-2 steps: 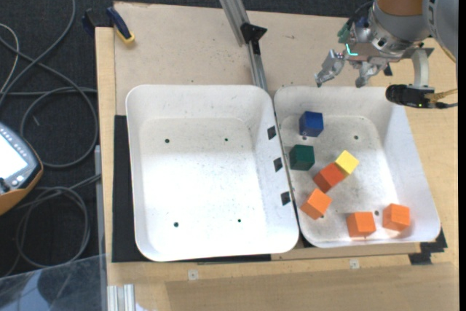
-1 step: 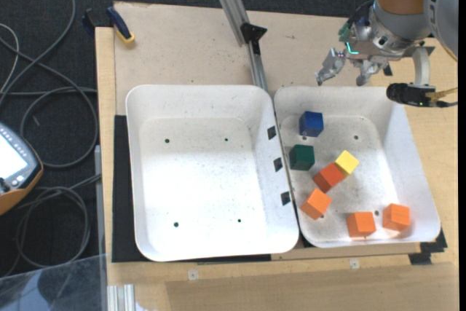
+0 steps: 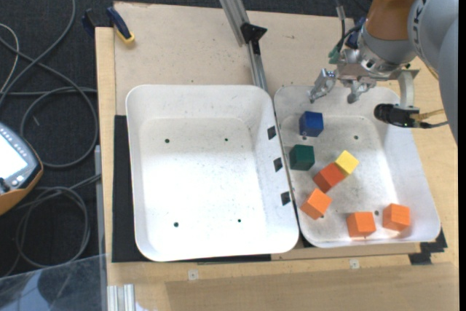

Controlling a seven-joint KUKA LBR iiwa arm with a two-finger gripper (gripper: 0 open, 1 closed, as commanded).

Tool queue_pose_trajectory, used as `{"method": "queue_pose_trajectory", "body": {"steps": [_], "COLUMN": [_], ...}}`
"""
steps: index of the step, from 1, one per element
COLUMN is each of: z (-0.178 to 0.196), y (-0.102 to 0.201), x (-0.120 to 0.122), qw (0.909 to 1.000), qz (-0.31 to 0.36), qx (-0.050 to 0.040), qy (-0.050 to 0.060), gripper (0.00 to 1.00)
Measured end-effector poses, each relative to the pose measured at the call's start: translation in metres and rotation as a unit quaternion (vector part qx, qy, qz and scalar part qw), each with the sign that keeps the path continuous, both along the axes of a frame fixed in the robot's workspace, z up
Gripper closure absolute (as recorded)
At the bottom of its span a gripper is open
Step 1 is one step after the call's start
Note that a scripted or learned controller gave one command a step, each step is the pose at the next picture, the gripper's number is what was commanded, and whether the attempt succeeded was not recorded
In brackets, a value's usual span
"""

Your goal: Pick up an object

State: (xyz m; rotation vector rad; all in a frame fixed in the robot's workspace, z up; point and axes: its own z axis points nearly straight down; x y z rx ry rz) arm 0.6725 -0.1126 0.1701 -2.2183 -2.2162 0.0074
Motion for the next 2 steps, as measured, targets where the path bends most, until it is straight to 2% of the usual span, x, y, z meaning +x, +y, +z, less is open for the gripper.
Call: {"method": "queue_pose_trajectory", "body": {"steps": [1,2], "z": [-0.048,-0.072], "y": [0.000,0.001], "x": [-0.010,-0.010], "qw": [1.0000,1.0000], "qz": [0.000,0.001], "qx": [0.0000,-0.0001], "qy": [-0.001,-0.002], "gripper": [0.00,0.00]}}
